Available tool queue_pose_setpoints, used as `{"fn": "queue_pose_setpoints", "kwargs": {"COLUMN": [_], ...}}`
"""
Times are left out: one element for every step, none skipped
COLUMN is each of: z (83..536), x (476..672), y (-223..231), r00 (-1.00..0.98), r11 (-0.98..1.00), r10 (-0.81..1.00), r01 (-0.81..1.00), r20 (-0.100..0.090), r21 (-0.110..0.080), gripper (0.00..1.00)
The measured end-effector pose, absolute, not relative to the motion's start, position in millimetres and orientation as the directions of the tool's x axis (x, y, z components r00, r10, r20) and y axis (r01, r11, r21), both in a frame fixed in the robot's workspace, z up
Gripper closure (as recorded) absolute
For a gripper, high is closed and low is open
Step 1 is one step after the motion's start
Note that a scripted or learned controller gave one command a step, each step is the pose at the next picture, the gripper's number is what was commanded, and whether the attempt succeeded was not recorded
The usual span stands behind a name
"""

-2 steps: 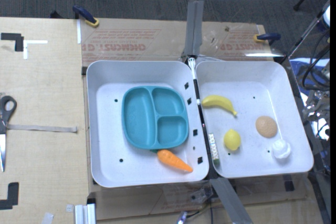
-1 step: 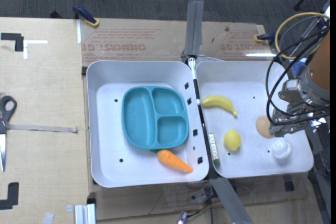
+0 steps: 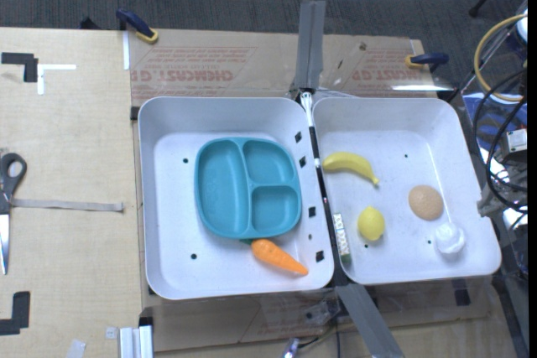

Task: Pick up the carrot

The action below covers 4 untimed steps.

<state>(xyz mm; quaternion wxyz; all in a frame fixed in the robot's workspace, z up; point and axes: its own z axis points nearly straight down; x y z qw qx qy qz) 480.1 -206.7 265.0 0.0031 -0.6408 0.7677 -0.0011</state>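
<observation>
An orange carrot [image 3: 279, 257] lies in the left white bin [image 3: 164, 205], near its front edge, just below the teal divided plate [image 3: 248, 187]. Its thick end points left and its tip points right, toward the wall between the bins.
The right bin [image 3: 470, 180] holds a banana [image 3: 351, 167], a lemon [image 3: 371, 224], a tan egg-shaped object [image 3: 426, 202] and a small white piece [image 3: 450, 239]. Scissors [image 3: 8, 197] lie on the wooden bench at far left. Cables [image 3: 503, 138] hang at the right.
</observation>
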Motion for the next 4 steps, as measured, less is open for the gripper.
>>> {"fn": "queue_pose_setpoints", "kwargs": {"z": [252, 274, 262, 222], "x": [479.8, 479.1, 502.3, 529.0], "y": [-188, -201, -207, -203], "r00": [0.228, 0.523, 0.838, 0.968], "r11": [-0.228, -0.523, -0.838, -0.968], "r10": [-0.974, -0.852, -0.545, -0.251], "r01": [-0.974, -0.852, -0.545, -0.251], "r20": [-0.003, -0.003, 0.001, 0.006], "r21": [-0.004, -0.005, -0.006, -0.007], "gripper": [1.0, 1.0, 1.0, 1.0]}}
